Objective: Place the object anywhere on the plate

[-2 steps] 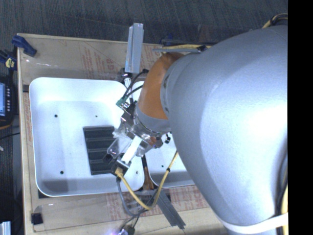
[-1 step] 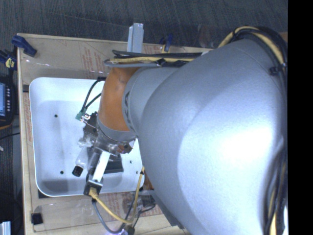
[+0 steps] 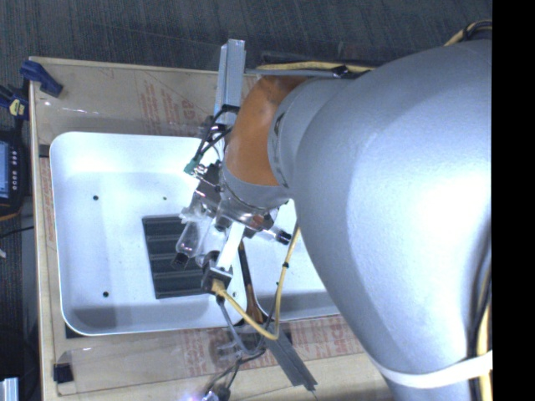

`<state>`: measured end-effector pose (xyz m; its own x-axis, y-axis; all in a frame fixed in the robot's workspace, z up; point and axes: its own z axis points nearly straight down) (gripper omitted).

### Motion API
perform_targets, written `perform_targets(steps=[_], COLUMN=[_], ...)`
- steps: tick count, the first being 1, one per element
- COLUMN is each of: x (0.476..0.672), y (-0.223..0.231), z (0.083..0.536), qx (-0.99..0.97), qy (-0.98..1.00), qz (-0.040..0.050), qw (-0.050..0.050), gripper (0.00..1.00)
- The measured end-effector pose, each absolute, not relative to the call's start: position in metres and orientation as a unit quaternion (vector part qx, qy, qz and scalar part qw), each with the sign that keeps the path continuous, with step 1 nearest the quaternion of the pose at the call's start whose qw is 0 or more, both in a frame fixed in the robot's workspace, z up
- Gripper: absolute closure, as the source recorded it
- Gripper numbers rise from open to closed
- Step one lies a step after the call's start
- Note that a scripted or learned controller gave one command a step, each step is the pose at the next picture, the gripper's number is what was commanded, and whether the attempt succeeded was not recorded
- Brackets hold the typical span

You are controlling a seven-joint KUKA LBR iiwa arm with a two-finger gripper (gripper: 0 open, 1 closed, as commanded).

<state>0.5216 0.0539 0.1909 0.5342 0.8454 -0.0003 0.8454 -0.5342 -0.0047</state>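
A dark, nearly black rectangular plate (image 3: 167,257) with parallel ridges running along its length lies flat on the floor of the left white bin (image 3: 84,224), toward the bin's lower middle, with its right side covered by the gripper (image 3: 185,253). The gripper hangs over the plate's right half, its pale metal fingers pointing down and to the left, so close to the plate's ribbed surface that contact cannot be judged. Whether the jaws are apart or together cannot be told from this angle, and no separate object can be made out between them. The grey arm (image 3: 393,207) with its orange band (image 3: 251,140) fills the right of the view and hides most of the second bin. A yellow cable (image 3: 251,320) loops below the wrist. The bins sit on a pale wooden bench (image 3: 125,86) printed with faint red markings, and beyond it is dark grey carpet (image 3: 125,15). A blue clamp (image 3: 39,76) grips the bench's upper left corner.
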Motion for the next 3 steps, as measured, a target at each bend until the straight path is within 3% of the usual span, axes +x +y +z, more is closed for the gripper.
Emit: perform_targets(steps=[1,2,3], x=[0.55,0.557,0.476], y=[0.129,0.052,0.017], z=[0.169,0.19,0.27], qx=[-0.871,-0.876,-0.828], qy=[-0.491,-0.483,-0.561], qz=[0.0029,0.0014,0.0014], qw=[0.002,0.002,0.002], gripper=[1.0,1.0,1.0])
